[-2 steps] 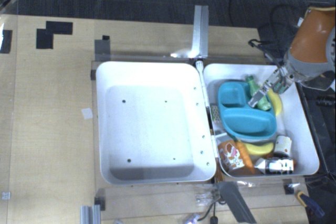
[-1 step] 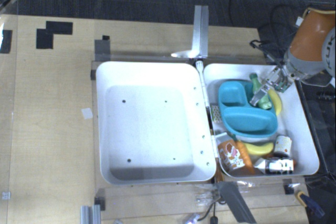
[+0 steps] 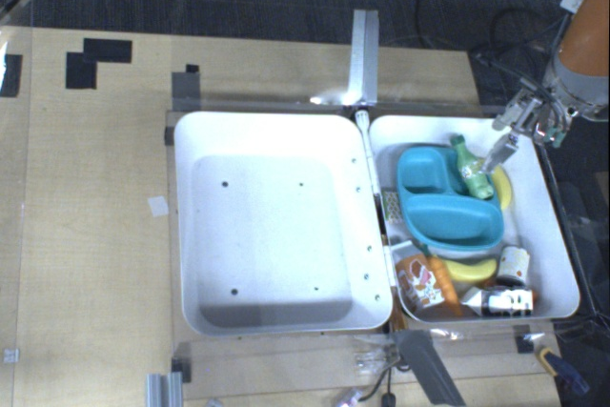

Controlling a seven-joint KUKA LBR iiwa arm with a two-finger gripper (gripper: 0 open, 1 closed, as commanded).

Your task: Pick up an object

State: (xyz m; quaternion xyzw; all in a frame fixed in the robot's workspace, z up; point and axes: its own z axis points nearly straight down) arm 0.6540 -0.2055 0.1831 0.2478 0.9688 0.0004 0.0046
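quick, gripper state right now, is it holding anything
Gripper: over the right bin, just above the green bottle; nothing seen held, and open or closed cannot be told.

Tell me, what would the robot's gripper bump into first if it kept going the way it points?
Probably the green bottle. The gripper points down-left, right at it, in the right bin. Past the bottle lies the blue tray. Depth is hard to judge.

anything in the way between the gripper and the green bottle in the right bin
Nothing visible does. The gripper sits just right of the green bottle, which lies against the blue tray, with no object between them.
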